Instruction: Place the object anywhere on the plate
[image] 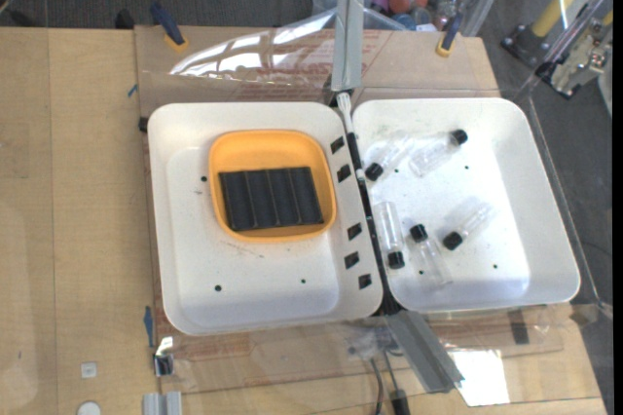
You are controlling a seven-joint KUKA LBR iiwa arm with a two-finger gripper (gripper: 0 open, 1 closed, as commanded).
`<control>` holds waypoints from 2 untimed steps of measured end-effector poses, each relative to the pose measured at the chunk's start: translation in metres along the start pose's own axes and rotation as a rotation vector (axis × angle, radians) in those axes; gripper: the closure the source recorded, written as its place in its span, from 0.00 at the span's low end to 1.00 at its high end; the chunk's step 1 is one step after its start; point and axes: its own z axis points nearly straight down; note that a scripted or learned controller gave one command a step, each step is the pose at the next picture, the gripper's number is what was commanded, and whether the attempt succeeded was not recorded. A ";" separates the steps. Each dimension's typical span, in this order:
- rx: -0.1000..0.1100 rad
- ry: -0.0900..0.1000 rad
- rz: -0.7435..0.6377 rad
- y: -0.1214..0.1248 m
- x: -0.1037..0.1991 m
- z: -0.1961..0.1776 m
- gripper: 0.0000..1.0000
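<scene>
Your gripper's state can't be told from this camera view, so plan from the bins. In the right white bin (545, 238) lie several clear plastic vials with black caps (458, 226), scattered from 12 to 6 o'clock. The orange square plate (226, 153), bearing a black ribbed block (271, 199), sits in the left white bin (185, 296). Pick an isolated vial, such as the one at 1 o'clock (435, 150), and release it low over the plate so it doesn't roll.
</scene>
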 end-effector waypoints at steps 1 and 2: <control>-0.001 -0.001 -0.252 0.004 -0.003 -0.083 1.00; -0.002 -0.001 -0.592 0.004 -0.004 -0.082 1.00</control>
